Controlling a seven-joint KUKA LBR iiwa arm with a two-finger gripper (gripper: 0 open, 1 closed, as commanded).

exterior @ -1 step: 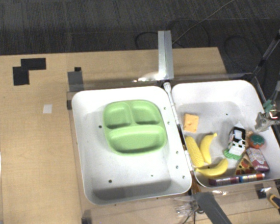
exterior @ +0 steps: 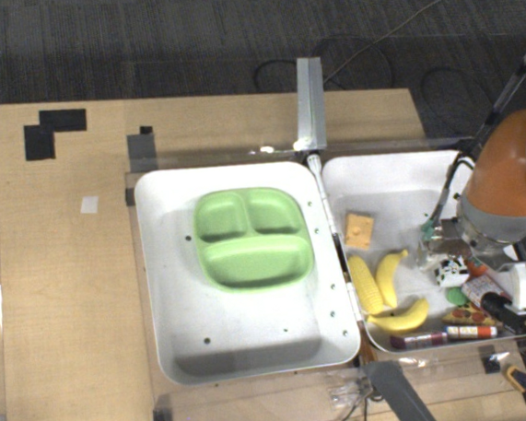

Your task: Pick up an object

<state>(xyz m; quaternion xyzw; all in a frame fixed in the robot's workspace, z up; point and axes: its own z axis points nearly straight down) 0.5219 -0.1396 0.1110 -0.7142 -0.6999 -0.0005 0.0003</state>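
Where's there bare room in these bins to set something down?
Left bin: white floor all around the green plate, widest along the near wall. Right bin: bare far half behind the cracker. Its near half is crowded with bananas, markers and the gripper.

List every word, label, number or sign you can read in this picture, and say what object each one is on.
No text reads clearly.
Orange band on the arm: part of large grey letters at the picture's edge, cut off and unreadable.
Markers in the right bin: any print is too small to read.
Cracker, bananas, green divided plate: no lettering shows.
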